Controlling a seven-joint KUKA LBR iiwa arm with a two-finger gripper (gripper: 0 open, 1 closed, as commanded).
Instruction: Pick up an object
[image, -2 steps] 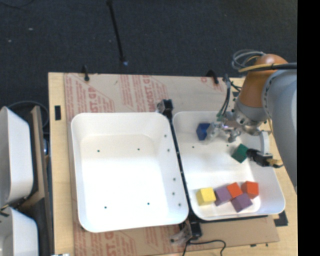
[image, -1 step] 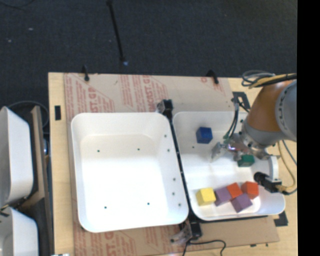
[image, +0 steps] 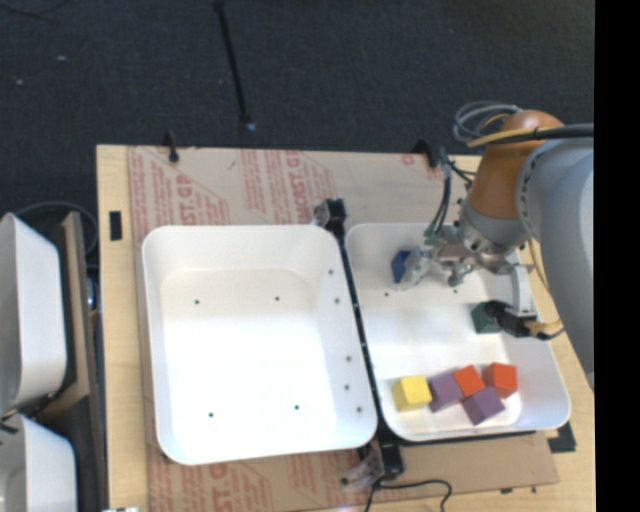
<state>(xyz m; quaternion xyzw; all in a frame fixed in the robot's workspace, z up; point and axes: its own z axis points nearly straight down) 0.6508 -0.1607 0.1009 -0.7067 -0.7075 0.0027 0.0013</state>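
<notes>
How the jaws stand cannot be told from here — the gripper (image: 432, 268) is a small grey tangle low in the right bin (image: 540, 415), just beside a blue object (image: 402, 265) near the bin's far left corner. Whether they touch is unclear. The risk (a judgement) is a miss: closing beside the blue object would nudge it against the wall rather than trap it. A green piece (image: 486, 318) sits under the arm; the yellow block (image: 411, 392) and its neighbours lie well apart.
</notes>
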